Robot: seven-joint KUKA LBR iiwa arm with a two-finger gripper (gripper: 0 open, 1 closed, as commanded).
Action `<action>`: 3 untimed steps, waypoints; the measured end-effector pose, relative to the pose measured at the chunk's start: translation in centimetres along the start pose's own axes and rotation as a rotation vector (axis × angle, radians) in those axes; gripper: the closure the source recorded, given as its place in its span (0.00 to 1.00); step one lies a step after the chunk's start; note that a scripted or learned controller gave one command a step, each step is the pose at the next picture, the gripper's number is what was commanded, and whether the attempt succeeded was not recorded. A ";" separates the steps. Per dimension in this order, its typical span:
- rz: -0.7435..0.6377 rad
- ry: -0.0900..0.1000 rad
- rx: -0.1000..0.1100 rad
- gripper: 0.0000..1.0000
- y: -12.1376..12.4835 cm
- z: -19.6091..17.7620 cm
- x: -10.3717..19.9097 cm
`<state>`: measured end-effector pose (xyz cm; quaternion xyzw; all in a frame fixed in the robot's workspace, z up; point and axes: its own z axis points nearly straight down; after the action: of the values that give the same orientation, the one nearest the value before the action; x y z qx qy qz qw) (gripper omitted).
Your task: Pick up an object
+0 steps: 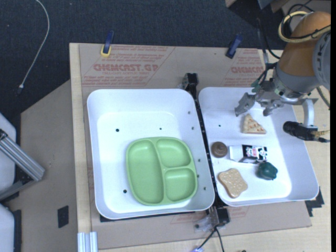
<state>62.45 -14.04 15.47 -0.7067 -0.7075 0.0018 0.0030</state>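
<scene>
The right bin holds several small things. A tan triangular slice lies near its middle. Below it are a round brown piece, a black-and-white packet, a dark green lump and a toast-shaped piece. My gripper hangs over the upper part of this bin, just beyond the tan slice. It is open, its grey fingers spread apart with nothing between them.
A green divided plate lies in the left bin. A black clamp sits at the top of the seam between the bins. A black cylinder juts from the arm over the right bin's right rim.
</scene>
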 end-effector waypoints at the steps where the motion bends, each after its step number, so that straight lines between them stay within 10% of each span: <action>1: -0.001 -0.001 -0.003 0.00 0.6 6.0 0.4; 2: 0.000 -0.005 -0.012 1.00 0.8 4.5 0.3; 3: 0.000 -0.004 -0.015 1.00 1.7 -0.8 -0.5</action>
<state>64.12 -14.51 16.25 -0.7068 -0.7074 -0.0019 -0.0037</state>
